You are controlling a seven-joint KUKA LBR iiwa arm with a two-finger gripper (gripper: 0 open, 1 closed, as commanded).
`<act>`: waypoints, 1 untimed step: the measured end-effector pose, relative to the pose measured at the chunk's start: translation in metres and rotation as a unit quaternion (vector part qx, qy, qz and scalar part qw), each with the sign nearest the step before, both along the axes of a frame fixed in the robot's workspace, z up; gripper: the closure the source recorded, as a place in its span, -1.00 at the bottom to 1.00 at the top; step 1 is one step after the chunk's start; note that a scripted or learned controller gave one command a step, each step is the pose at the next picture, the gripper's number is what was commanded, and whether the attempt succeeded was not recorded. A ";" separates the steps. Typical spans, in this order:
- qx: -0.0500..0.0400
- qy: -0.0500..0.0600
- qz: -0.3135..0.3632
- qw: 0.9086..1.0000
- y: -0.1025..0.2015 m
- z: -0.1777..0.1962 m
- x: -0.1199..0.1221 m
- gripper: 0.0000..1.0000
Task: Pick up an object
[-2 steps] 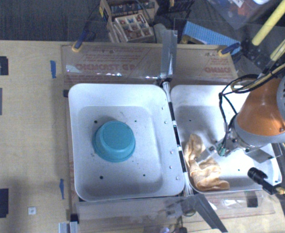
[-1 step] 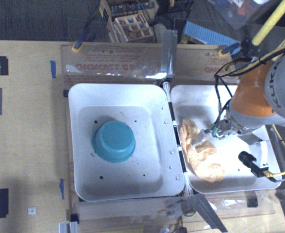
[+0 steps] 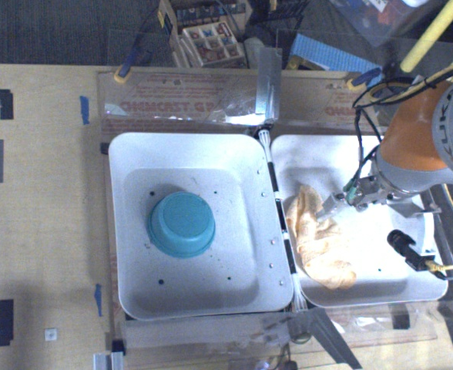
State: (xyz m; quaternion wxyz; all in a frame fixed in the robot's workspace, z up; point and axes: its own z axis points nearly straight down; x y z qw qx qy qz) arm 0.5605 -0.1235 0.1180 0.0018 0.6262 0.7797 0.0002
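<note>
Crumpled tan cloth (image 3: 320, 237) lies along the right bin's (image 3: 411, 287) nine o'clock wall, pale and rumpled. Hand (image 3: 336, 205) hovers at its two o'clock corner; whether it's spread, I can't tell. Teal bowl (image 3: 182, 223) sits upside down in the left bin (image 3: 134, 160). No writing is readable.

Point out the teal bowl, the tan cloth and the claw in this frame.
teal bowl (image 3: 182, 223), camera view, centre of its upturned base.
tan cloth (image 3: 319, 241), camera view, middle of the crumpled heap.
claw (image 3: 331, 209), camera view, at its tips above the cloth.
</note>
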 end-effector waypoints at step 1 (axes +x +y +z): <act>-0.001 -0.008 0.015 1.000 0.014 -0.024 -0.014 -1.00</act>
